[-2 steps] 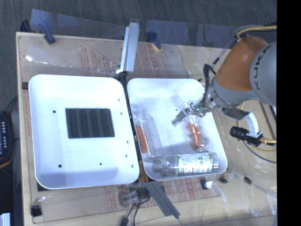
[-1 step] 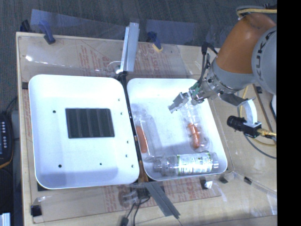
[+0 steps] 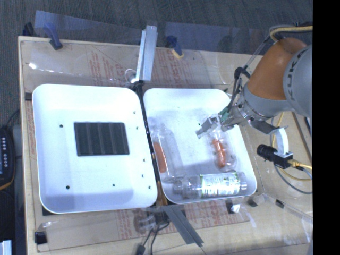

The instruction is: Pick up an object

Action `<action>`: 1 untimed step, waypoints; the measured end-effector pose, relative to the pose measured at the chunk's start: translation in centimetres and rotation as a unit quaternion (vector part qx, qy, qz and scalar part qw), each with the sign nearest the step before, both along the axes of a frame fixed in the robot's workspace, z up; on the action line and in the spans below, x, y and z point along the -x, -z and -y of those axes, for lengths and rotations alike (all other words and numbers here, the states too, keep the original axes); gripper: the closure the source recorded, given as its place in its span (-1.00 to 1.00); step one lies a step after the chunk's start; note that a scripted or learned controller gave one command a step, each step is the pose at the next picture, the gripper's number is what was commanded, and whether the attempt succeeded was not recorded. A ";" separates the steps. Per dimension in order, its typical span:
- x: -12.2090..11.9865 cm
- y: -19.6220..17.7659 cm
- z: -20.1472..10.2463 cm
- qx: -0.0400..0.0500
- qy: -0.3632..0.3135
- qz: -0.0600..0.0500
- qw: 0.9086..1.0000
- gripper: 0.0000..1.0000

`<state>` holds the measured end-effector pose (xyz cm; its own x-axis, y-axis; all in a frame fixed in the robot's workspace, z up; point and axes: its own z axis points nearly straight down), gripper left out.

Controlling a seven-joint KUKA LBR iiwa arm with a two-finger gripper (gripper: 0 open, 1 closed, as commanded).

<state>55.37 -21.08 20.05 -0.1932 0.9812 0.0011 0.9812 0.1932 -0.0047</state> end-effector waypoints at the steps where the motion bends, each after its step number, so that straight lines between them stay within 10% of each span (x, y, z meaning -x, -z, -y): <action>1: -3.7 3.9 -0.1 0.000 -0.014 0.001 1.000 -1.00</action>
